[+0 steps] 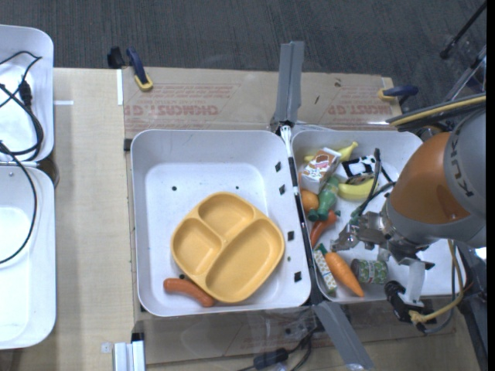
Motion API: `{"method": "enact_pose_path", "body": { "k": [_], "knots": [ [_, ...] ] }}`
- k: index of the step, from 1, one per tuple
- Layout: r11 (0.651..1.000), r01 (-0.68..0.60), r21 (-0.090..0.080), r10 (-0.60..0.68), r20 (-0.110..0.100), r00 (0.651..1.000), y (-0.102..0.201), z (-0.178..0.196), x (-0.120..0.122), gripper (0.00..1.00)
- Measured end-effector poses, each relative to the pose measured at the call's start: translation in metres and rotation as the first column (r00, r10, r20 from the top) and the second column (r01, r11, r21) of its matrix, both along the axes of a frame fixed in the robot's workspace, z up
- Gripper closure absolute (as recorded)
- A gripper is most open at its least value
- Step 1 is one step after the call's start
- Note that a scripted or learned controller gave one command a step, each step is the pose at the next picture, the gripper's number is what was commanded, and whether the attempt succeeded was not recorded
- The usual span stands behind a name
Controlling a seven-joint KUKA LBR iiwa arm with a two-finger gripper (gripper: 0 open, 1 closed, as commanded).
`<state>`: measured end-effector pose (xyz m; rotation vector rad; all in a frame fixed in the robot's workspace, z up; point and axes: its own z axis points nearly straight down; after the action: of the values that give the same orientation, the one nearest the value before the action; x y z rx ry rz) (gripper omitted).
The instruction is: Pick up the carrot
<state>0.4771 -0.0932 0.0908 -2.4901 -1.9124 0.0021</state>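
Observation:
The carrot [343, 273], orange with a green top, lies slanted near the front edge of the right bin [410, 139]. Beside it are a narrow white packet [322, 270] on its left and a green can [371, 272] on its right. My gripper [349, 236] hangs low over the bin just above and behind the carrot's leafy end, with the orange-banded wrist [425, 188] behind it. The wrist and cables hide how the gripper stands.
The right bin also holds a banana [356, 191], a snack carton [319, 167], an orange [309, 200], a green vegetable [328, 199] and a black-and-white toy [360, 166]. In the left bin [147, 207] sit a yellow divided plate [228, 246] and a sausage [188, 289].

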Motion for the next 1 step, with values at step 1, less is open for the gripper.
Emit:
{"method": "enact_pose_path", "body": {
  "k": [1],
  "knots": [
    [1.000, 0.004, 0.000, -0.004, -0.002, 1.000, -0.0011, 0.0079, -0.0003, 1.00]
  ]
}}
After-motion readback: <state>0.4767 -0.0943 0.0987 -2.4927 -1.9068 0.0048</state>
